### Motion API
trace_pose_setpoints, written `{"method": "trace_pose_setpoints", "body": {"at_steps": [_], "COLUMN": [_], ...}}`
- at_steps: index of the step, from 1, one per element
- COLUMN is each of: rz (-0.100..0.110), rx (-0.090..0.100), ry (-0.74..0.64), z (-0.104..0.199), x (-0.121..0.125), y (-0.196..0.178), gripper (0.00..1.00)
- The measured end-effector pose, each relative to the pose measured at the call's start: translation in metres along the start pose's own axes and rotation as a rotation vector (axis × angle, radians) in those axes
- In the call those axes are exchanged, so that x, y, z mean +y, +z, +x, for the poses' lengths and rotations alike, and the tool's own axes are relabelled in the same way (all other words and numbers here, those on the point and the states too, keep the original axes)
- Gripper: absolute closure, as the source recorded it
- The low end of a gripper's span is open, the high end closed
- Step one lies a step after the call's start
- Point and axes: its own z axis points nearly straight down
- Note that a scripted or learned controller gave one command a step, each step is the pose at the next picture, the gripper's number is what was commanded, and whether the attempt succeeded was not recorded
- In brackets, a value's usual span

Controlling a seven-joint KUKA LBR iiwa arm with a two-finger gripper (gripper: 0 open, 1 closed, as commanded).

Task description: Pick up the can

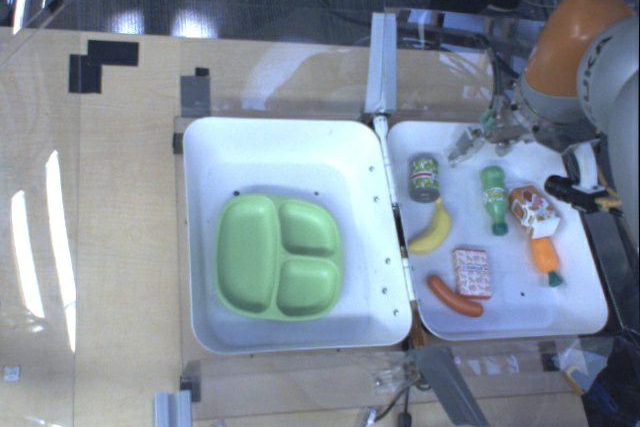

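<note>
The pale wooden counter (110,245) carried two shallow white bins side by side. The left bin (290,140) held a light green plastic tray with three compartments (281,255), lying flat near its middle. The right bin (580,310) held all the small things.

The grey arm with its orange band (565,50) came in from the right and bent over the far right corner of the right bin. Its metal end effector (478,140) hung over the bin's far edge, pointing down and to the left; it was too small and blurred from where I stood to tell how wide it was parted, and nothing showed between its tips.

The small can with a green label and a dark lid (424,177) lay in the far left part of the right bin, close to the wall between the bins. It sat near the end effector, to its left and a little nearer to me, apart from it with bare white floor between them.

Just beside the can on the near side lay a yellow banana (432,230). A green plastic bottle (493,199) lay to the can's right, below the end effector. Further right were a red and white packet (531,208) and an orange carrot-like toy (545,257). Nearer the front lay a small red patterned box (472,272) and a red sausage (455,296).
</note>
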Motion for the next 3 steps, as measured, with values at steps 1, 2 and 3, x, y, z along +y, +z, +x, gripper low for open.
{"method": "trace_pose_setpoints", "body": {"at_steps": [1, 2, 3], "rz": [0.024, 0.016, 0.016], "rx": [-0.006, 0.005, 0.005], "ry": [-0.144, 0.153, 0.314], "z": [0.052, 0.069, 0.083], "x": [0.004, 0.01, -0.037], "y": [0.019, 0.022, 0.021], "gripper": [0.0, 0.0, 0.0]}}
